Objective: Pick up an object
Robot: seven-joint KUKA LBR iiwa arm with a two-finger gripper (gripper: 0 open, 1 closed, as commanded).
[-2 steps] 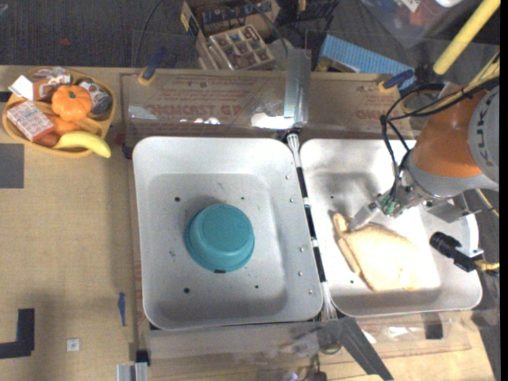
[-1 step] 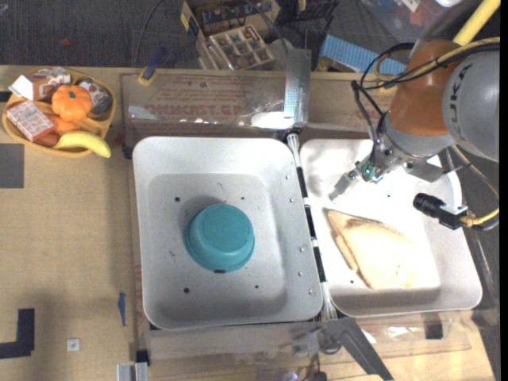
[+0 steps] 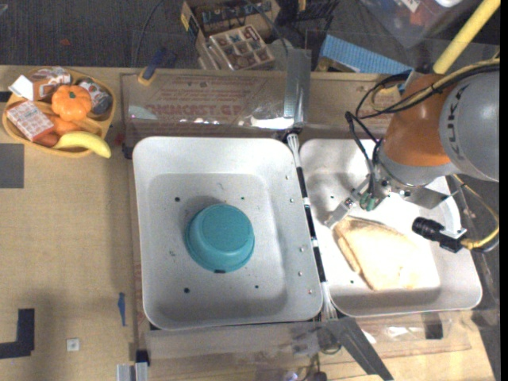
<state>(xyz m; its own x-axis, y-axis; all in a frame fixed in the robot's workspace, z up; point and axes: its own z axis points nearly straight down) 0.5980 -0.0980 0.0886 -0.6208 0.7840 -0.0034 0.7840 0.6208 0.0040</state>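
A teal bowl (image 3: 221, 237) lies upside down in the middle of the left bin (image 3: 159, 173). A tan slice of bread (image 3: 381, 254) lies flat in the right bin (image 3: 325, 165), toward its front. My gripper (image 3: 361, 202) hangs low over the right bin, just behind the bread's back-left corner, under the orange wrist band (image 3: 417, 137). Nothing shows between its fingers. The arm covers the back right part of that bin.
A basket of toy food (image 3: 55, 111) with an orange pumpkin and a banana sits on the bench at the far left. Clear plastic packaging (image 3: 210, 101) lies behind the left bin. Black cables (image 3: 373, 109) loop beside the arm.
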